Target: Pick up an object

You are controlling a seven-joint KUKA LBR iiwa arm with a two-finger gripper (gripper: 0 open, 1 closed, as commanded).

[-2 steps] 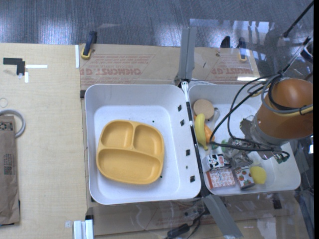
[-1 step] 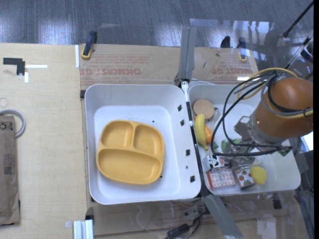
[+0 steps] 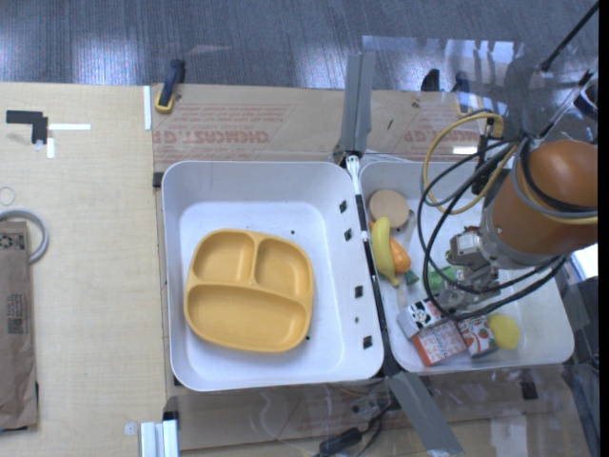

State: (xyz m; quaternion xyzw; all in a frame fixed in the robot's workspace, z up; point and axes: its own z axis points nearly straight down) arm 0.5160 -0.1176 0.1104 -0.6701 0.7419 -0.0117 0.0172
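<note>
My tool (image 3: 455, 288) is hanging low in the right bin (image 3: 561, 346) | over the carton (image 3: 445, 339) | grip: I cannot tell | plate (image 3: 251, 289) is lying in the left bin (image 3: 181, 284)

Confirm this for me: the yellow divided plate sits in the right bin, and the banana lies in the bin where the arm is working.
One detail is wrong. The camera view shows the yellow divided plate in the left bin, not the right one. The rest holds: the banana lies in the right bin, where the arm reaches down.
</note>
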